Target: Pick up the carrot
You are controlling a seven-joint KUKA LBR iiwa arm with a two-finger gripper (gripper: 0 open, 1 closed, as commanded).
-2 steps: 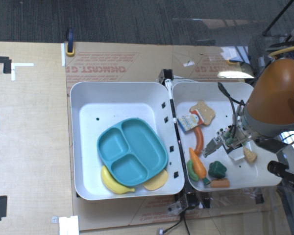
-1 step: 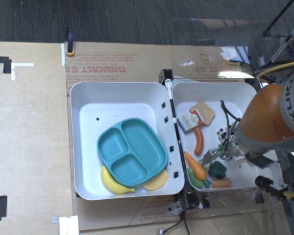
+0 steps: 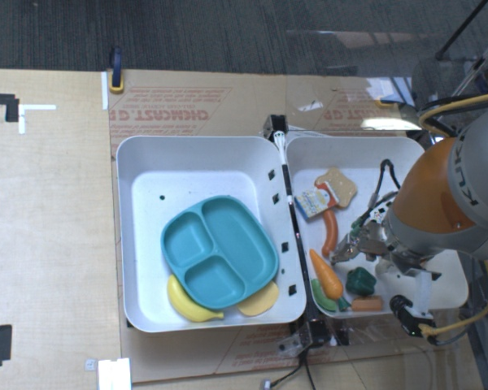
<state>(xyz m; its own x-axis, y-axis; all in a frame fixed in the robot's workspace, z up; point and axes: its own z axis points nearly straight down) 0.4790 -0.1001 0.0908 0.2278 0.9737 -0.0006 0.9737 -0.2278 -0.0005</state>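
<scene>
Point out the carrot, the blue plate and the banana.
carrot [image 3: 327, 275], camera view, middle of its orange body
blue plate [image 3: 220, 252], camera view, central divider
banana [image 3: 187, 303], camera view, its curved middle

We count two white bins on the worktop [image 3: 49, 258]: the left bin [image 3: 138, 218] and the right bin [image 3: 407, 157]. In the left bin we see one teal plate [image 3: 220, 250] with three compartments, one banana [image 3: 187, 303], and one pale yellow piece [image 3: 260, 301] peeking from under the plate's edge, whose kind we cannot tell. In the right bin we count one carrot [image 3: 327, 275], one slice of toast [image 3: 338, 187], one small printed packet [image 3: 313, 202], one sausage [image 3: 331, 232], one dark green vegetable [image 3: 360, 280], one lighter green piece [image 3: 325, 301] by the carrot, and one small orange piece [image 3: 368, 303]. One arm [image 3: 439, 193] with one gripper [image 3: 354, 246] reaches over that bin.
</scene>
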